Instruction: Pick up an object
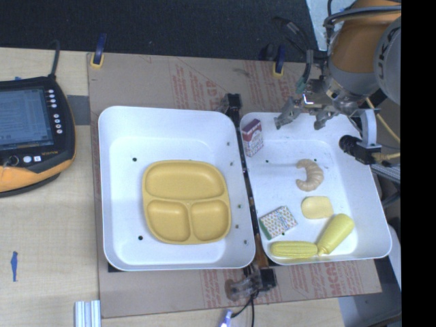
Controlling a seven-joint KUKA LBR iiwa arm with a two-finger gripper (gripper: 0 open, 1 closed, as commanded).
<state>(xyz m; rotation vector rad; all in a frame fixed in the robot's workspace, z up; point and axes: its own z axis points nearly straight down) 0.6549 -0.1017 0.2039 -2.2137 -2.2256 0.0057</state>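
Note:
My gripper (302,118) hangs over the back edge of the right bin (378,213), fingers spread open with nothing between them. Below it in that bin lie a pale croissant (310,174), a small red and white carton (253,137) at the back left, a pale yellow block (317,207), a yellow bottle-shaped piece (335,232), a yellow corn cob (294,250) and a patterned flat packet (278,221). The croissant lies nearest the gripper, toward the front.
The left bin (116,182) holds a yellow three-compartment plate (185,201). A control tablet (30,131) rests on the bench at far left. Blue clamps (98,52) pin the cardboard sheet at the back. Cables trail behind the arm (361,46).

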